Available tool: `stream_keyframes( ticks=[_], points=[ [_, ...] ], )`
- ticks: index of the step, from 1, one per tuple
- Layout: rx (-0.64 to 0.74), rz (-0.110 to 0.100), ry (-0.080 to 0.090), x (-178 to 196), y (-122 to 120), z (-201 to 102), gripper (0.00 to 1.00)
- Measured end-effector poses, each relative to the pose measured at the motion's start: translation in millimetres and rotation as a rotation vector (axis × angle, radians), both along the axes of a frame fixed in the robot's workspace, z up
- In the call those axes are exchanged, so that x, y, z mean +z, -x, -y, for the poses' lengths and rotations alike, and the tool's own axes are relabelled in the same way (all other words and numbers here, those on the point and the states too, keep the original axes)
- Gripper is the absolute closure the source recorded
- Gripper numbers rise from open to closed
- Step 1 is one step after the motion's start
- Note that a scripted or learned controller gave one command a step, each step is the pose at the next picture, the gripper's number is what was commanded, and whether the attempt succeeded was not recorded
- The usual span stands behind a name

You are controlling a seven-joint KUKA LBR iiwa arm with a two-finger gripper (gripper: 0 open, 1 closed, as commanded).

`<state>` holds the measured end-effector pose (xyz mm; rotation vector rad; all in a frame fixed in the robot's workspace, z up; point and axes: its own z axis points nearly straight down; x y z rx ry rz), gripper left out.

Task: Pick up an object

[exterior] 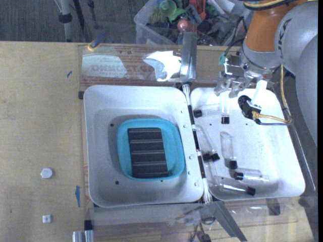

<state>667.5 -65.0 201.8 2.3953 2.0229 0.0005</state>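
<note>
Hovering over the far edge of the right bin [290, 150], the gripper [228, 87] looks open and empty, and should descend squarely over one clear tube [226, 144] lying nearby, fingers straddling it.

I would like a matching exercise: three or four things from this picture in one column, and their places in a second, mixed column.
Things:
1. blue plastic tray with dark ridged insert
2. clear plastic tubes with black caps
3. end effector
4. small grey round disc

Places:
A. on the bench, left of both bins
B. above the right bin's far edge
C. in the left bin
D. in the right bin

Pairs: 1-C, 2-D, 3-B, 4-A
</note>
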Motion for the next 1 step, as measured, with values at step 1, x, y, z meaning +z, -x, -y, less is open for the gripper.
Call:
stream_keyframes(
  ticks=[1],
  points=[
    [0.004, 0.003, 0.003, 10.2, -0.9, -1.4, 1.00]
  ],
)
